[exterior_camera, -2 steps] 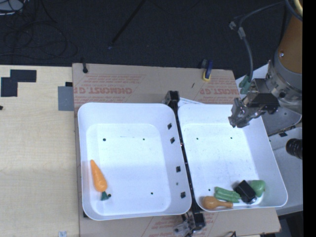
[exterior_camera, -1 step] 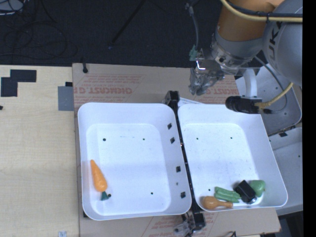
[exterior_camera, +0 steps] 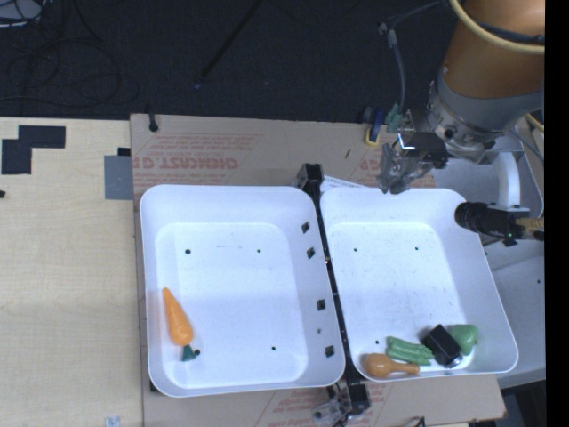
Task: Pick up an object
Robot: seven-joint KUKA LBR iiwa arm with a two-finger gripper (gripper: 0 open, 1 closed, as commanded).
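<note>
The grey arm (exterior_camera: 484, 78), its orange band uppermost, reaches in from the upper right and hangs over the far edge of the right bin (exterior_camera: 498, 327); its gripper (exterior_camera: 397, 178) points down at the bin's back rim, well apart from every object, and nothing is seen between its fingers; whether they are open or closed cannot be made out. In the right bin's near corner lie a black block (exterior_camera: 442, 345), a green pod (exterior_camera: 409, 351) just beside it, a green round piece (exterior_camera: 464, 335) touching the block's far side, and a tan pear-shaped toy (exterior_camera: 388, 366) against the front wall; in the left bin (exterior_camera: 151, 238) an orange carrot (exterior_camera: 177, 318) rests alone near the left wall, green top toward the front.
</note>
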